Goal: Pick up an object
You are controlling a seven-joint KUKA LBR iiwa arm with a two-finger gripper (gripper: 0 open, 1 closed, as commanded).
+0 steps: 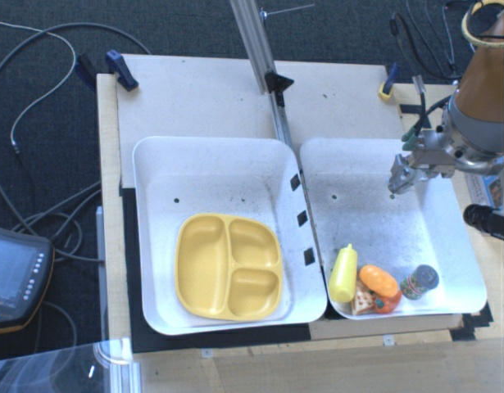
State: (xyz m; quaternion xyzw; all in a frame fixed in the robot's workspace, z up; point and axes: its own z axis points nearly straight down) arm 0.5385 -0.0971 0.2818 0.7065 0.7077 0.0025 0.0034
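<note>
You have the grey two-finger gripper [397, 182] hanging over the upper part of the right-hand shallow white plastic bin [448, 219], toward the bin's one o'clock; nothing sits between its fingers, and how far apart they stand you cannot tell from here. Your candidates cluster along that bin's near edge, around six o'clock, well apart from the gripper: a yellow plastic squeeze bottle [343, 273] lying on its side, an orange toy carrot-like piece [378, 281] just beside it, a small dark-lidded round can [419, 282] at about five o'clock. The bottle looks light, smooth and probably slippery, so take it across its narrow body, mid-length. The left bin [153, 178] holds a yellow divided plastic plate [229, 265]: broad, flat, awkward to pinch.
</note>
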